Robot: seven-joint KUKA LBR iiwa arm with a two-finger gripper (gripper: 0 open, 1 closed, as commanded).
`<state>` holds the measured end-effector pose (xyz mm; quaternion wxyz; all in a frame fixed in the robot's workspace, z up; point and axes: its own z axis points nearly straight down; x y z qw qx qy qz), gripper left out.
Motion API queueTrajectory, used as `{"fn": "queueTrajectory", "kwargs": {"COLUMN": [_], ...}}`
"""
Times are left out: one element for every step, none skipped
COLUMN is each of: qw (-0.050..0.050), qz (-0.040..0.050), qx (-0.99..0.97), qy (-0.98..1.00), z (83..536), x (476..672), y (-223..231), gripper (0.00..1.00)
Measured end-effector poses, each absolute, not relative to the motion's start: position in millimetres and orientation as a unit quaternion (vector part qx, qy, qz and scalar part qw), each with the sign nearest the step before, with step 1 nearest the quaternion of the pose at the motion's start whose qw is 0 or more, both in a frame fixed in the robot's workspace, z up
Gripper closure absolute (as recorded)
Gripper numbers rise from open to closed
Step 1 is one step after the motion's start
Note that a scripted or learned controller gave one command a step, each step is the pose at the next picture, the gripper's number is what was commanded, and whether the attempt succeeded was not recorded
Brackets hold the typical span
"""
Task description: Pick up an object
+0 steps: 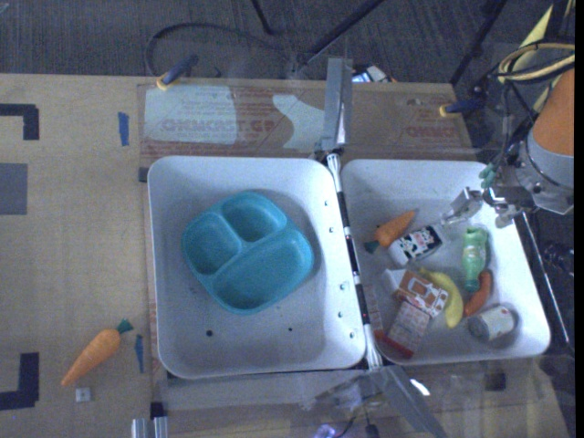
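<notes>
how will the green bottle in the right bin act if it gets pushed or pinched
The green bottle lies on its side, so a push would probably roll it. It looks like smooth plastic, so likely light and somewhat slippery. The banana and red item sit close by and may get nudged.

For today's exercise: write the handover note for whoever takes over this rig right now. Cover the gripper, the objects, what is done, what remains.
Gripper: over the right bin, near its upper right, nothing visibly between its fingers.
Objects in the right bin: toy carrot, black-and-white carton, green bottle, banana, small orange-red piece, red-and-white packets, grey can.
Left bin: blue divided plate.
Another carrot lies on the bench.
Done: nothing lifted.
Left: grasp and lift one object.
</notes>
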<state>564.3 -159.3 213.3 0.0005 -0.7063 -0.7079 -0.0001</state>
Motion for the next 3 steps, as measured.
{"fn": "queueTrajectory", "kwargs": {"qw": [-0.005,-0.001,-0.001], "qz": [-0.0035,-0.0039,-0.0039], "qx": [-0.676,-0.710,-0.711], "qy": [-0.737,-0.704,-0.704], "z": [125,88,88], "x": [579.3,518.0,518.0], "y": [-181,-199,-199], "gripper": [0.00,0.00,0.00]}}
